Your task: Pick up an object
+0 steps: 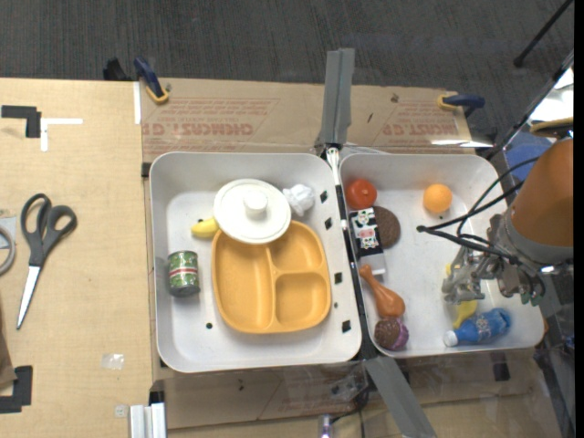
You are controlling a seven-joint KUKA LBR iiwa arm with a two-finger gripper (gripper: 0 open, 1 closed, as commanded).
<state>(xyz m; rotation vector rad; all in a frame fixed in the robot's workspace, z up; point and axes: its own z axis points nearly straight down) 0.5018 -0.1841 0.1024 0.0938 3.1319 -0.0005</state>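
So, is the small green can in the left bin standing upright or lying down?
Upright: the green can shows its round top, standing beside the yellow tray.

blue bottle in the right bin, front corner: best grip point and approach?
Grip the blue bottle across the middle of its body, coming straight down. It lies on its side, white cap toward the bin's middle, so the round body offers two opposite flanks. The bin wall sits close on the near side, so set the fingers across the bottle's width, not along it. The hand hangs just above it.
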